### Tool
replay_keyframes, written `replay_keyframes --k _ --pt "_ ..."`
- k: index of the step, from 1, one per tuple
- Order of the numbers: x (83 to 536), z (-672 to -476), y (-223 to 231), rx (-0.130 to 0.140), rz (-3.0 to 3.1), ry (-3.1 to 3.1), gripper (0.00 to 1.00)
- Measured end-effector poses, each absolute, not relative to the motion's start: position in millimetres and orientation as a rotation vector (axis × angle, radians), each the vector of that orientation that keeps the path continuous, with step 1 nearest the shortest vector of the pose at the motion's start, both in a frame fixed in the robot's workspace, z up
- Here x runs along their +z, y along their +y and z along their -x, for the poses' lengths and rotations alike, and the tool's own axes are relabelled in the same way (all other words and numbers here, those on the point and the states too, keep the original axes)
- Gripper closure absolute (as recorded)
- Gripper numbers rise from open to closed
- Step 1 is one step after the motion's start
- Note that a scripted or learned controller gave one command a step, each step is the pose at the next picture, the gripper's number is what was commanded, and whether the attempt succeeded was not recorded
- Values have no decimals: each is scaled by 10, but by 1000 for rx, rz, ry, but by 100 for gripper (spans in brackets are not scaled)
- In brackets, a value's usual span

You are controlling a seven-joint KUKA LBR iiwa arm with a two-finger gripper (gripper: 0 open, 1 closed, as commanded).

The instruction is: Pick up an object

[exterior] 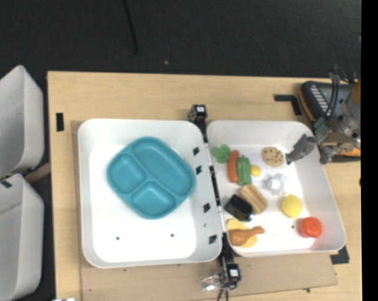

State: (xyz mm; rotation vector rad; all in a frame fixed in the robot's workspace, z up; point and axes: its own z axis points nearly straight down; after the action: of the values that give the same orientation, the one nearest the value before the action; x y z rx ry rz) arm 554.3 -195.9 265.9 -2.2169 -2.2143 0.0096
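1. Progress: nothing lifted yet, by the look of it. The tool sits at the right bin's upper right corner, right of the cookie; whether its fingers are apart or together cannot be told. Grasp and lift remain.
2. Bins: two, side by side on the desk.
3. Left bin: one blue tray, three compartments.
4. Right bin, candidate objects, all lying loose:
   - green pieces, two
   - orange-red stick, one
   - cookie, one
   - lemon, one
   - tomato, one
   - drumstick, one
   - black block, one
   - tan bread piece, one
   - small pale item, unclear
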Motion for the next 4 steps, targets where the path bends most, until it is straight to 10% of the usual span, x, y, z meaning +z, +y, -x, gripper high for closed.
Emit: replay_keyframes --k 1,4 --pt "2700 -5559 -1956 4 2218 -2222 0" --pt "1001 -5494 -1916 8 2220 -2215 0"
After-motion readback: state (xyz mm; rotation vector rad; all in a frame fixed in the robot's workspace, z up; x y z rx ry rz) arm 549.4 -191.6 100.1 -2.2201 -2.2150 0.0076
